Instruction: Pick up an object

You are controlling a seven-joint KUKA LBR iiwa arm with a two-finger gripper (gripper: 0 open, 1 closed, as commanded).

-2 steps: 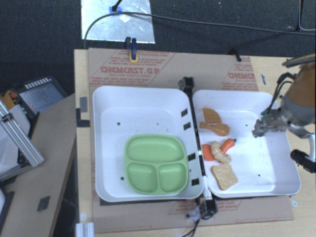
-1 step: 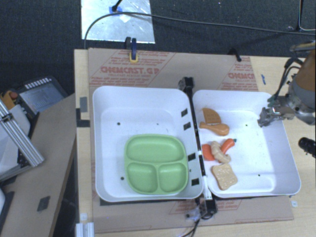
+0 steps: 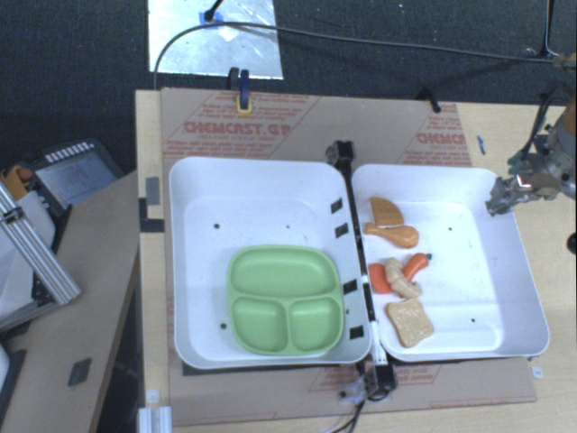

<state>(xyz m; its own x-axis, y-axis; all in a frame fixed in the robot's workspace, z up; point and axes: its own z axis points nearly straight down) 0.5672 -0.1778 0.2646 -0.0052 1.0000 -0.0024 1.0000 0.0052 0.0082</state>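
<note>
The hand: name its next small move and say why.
Probably travel left and down, over the right bin toward the food pieces. The hand sits at that bin's upper right rim, apart from the bread slice and the carrot near the divider.

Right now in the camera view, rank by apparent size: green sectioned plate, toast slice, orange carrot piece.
1. Green three-compartment plastic plate, in the left white bin: clearly largest.
2. Tan toy toast slice, in the right white bin.
3. Small orange carrot piece: smallest, partly behind a beige toy piece.
</note>
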